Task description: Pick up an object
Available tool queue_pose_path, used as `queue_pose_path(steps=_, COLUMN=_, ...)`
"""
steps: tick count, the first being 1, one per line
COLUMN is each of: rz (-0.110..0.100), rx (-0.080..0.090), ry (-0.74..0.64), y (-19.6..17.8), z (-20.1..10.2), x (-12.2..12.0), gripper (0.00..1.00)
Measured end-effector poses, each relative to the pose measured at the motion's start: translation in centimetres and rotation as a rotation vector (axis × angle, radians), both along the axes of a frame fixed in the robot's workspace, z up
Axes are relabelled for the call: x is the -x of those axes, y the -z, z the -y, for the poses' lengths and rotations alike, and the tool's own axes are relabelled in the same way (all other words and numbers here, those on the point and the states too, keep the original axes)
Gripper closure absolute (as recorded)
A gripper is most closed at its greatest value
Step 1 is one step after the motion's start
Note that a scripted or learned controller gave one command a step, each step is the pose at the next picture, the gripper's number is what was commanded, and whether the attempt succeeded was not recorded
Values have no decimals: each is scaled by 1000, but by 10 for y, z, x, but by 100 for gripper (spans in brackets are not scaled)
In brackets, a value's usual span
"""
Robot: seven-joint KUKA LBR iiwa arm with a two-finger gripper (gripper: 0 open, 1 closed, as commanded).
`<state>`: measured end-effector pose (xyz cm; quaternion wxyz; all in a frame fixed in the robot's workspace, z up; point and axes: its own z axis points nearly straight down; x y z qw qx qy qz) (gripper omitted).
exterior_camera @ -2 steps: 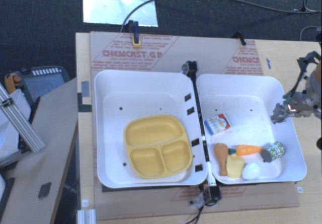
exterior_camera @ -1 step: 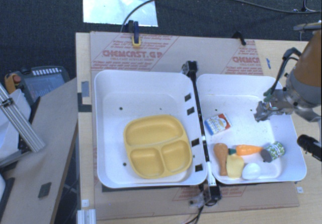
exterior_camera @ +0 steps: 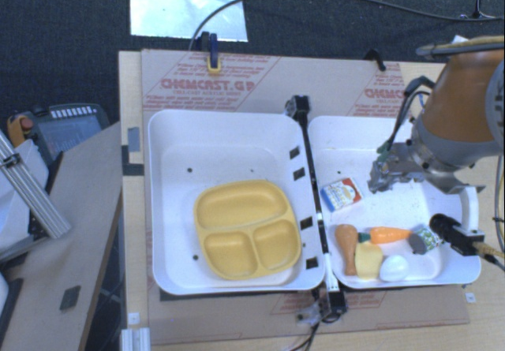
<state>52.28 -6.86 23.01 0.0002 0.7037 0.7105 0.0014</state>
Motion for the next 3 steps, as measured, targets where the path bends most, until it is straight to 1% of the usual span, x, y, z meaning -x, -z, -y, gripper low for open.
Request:
queue_pose_path(steps=1, rz=0, rx=0, ry=-1, y=9, z=-61, x=-3, gripper=100)
queue_pose_path(steps=2, rz=-1, rx=0, ry=0, y=5, z=-112, x=4, gripper=100)
queue_pose_path(steps=3, rz=0, rx=0, ry=1, y=-1, z=-156, x=-5, gripper=100)
